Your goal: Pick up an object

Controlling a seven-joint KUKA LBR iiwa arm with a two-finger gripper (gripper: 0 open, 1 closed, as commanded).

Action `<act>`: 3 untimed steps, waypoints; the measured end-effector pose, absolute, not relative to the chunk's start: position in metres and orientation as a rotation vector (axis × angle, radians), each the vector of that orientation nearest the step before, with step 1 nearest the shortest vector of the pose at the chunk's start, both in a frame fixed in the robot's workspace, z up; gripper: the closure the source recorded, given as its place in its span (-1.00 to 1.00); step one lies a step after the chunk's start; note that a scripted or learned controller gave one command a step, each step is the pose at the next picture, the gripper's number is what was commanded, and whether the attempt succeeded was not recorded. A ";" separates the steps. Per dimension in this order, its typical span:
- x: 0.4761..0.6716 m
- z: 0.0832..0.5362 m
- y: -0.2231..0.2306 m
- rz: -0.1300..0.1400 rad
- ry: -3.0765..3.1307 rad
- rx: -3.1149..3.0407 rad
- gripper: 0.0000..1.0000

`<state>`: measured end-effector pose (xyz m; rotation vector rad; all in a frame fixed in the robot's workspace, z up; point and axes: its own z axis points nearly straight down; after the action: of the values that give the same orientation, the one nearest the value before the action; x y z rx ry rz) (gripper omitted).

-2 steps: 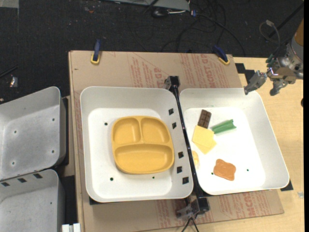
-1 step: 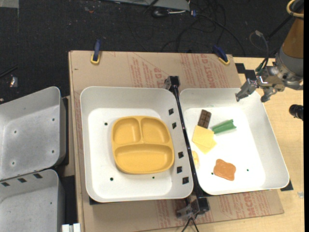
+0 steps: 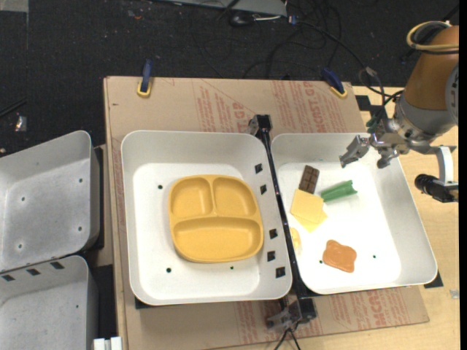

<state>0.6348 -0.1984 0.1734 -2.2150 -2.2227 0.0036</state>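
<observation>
Hovering spread open and holding nothing, the gripper [image 3: 371,152] hangs near a small green bar [image 3: 338,191].

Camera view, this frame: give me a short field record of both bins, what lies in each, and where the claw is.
left bin: holds a yellow divided plate, lying flat near the middle
right bin: holds a brown bar, a green piece, a yellow block and an orange piece
brown bar and yellow block: close together, near the bin's left side
green piece: just right of the brown bar
orange piece: apart from the rest, toward the near edge
claw: over the right bin's far right part, above the green piece, holding nothing
</observation>
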 end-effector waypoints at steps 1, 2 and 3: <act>0.629 0.129 -0.195 0.004 -2.219 -2.219 -1.00; 0.631 0.142 -0.195 -0.001 -2.225 -2.222 1.00; 0.639 0.203 -0.194 -0.005 -2.230 -2.222 1.00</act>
<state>0.6390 -0.1936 0.2035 -2.2220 -2.2299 -0.0046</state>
